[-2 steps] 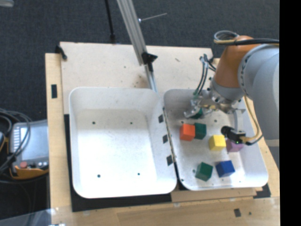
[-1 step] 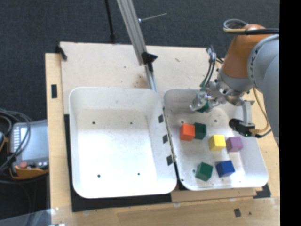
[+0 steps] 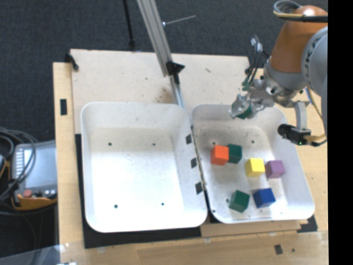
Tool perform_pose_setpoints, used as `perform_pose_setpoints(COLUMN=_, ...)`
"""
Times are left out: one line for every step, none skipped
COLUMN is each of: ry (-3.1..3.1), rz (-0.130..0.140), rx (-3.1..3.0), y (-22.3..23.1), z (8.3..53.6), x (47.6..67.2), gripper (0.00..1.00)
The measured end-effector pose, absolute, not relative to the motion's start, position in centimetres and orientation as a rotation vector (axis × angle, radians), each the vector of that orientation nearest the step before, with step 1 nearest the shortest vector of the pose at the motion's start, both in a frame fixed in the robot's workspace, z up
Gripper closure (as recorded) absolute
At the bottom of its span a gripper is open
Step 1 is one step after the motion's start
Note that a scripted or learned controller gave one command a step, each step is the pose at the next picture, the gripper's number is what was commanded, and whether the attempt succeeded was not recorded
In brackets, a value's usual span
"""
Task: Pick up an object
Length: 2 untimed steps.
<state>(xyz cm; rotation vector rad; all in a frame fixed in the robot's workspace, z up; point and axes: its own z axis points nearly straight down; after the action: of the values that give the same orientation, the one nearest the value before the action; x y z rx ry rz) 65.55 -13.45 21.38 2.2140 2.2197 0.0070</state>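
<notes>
Dark carpet seen around wooden table (image 3: 66,148); two white bins set side by side on it. Left bin (image 3: 138,164) bare white. Right bin (image 3: 292,175) holds six blocks: orange block (image 3: 219,154) touching dark green block (image 3: 235,153) near centre; yellow block (image 3: 255,167) just beside purple block (image 3: 274,169) at 3 o'clock; green block (image 3: 239,200) and blue block (image 3: 264,197) at 6 o'clock. End effector (image 3: 242,108) positioned over right bin's 12 o'clock rim, something green seen at tip; grip state cannot be told.
</notes>
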Motion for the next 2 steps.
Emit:
perform_pose_setpoints(ry=2.221, rz=0.006, rx=2.214, y=-13.6, z=26.8, x=65.7, gripper=1.0)
perform_pose_setpoints(ry=2.228, rz=0.001, rx=2.215, y=-8.7, z=27.4, x=64.2, gripper=1.0)
